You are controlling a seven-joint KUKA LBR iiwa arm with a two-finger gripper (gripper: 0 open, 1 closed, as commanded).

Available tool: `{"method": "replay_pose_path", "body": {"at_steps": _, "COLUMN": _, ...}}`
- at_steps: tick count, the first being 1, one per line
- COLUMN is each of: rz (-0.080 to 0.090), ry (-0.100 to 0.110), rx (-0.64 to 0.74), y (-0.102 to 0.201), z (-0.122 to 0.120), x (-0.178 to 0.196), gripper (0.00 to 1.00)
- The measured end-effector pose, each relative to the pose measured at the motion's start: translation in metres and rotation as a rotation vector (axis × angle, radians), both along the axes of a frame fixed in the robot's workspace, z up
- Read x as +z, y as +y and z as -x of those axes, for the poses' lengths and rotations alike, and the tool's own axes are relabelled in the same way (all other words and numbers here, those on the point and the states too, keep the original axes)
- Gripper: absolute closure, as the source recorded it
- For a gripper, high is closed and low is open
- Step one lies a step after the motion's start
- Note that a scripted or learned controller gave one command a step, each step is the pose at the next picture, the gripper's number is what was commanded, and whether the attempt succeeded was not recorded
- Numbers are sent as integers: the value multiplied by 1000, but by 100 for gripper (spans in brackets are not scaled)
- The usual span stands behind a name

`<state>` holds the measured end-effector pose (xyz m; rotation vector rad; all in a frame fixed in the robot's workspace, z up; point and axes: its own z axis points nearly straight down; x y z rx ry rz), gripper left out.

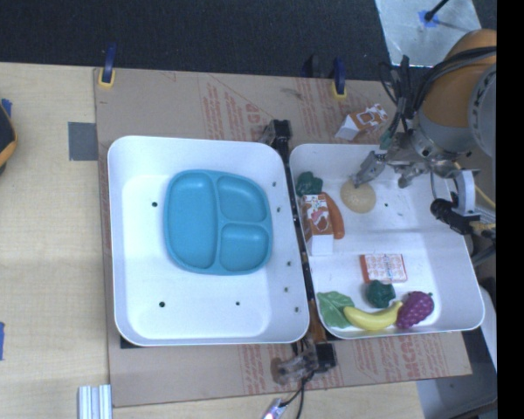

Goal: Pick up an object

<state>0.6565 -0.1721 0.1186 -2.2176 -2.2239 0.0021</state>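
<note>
Over the far part of the right bin (454, 269) the claw (386, 169) is seen with its two fingers spread apart and nothing between them; one finger (365, 172) slants down to the left, the other lies to its right. Just below and slightly left of that left fingertip a round tan object (359, 198) is found on the bin floor, close to it, though contact cannot be judged. Being roundish, it presents no clear long axis, so any closing direction would probably serve. Bare white floor is left to its right and nearer side. To its left, a red-and-white packet (319, 216) and a dark green piece (309, 182) lie near the wall shared with the left bin (131, 304), where a blue divided plate (218, 222) rests.
</note>
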Motion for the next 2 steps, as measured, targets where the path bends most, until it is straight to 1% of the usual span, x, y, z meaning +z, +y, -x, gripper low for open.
{"method": "replay_pose_path", "body": {"at_steps": 1, "rz": 0, "ry": 1, "rx": 3, "y": 0, "z": 0, "x": 11, "gripper": 100}}
{"method": "replay_pose_path", "body": {"at_steps": 2, "rz": 0, "ry": 3, "rx": 1, "y": 11, "z": 40, "x": -12, "gripper": 100}}
